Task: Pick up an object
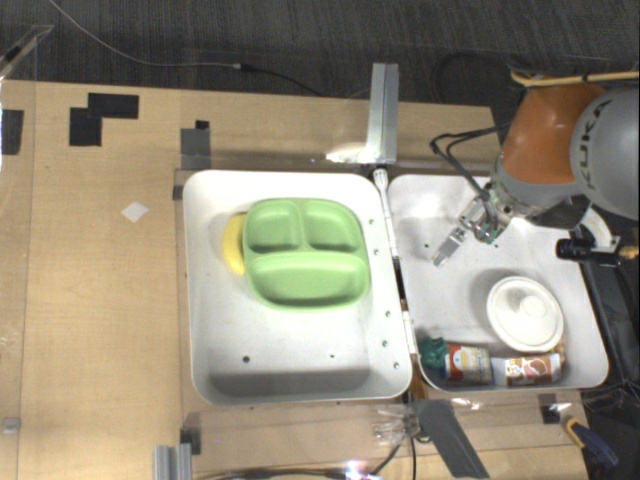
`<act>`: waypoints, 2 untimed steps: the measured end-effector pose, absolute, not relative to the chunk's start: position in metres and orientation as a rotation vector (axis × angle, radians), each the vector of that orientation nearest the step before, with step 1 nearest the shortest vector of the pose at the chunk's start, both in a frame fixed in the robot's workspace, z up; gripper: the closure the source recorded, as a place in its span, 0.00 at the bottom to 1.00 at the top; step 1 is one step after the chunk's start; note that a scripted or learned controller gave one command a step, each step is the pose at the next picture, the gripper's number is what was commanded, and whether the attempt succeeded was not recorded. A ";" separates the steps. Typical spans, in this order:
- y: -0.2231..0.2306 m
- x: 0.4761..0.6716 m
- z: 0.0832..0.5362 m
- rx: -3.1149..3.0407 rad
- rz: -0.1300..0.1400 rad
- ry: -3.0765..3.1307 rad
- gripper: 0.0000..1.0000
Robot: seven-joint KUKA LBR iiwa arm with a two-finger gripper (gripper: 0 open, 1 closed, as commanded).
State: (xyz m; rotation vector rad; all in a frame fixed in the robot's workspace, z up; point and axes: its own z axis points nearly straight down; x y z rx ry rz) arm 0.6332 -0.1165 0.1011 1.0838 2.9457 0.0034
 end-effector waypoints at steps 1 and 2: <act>-0.190 0.587 0.165 1.234 0.001 2.885 0.00; -0.190 0.589 0.174 1.234 0.005 2.883 1.00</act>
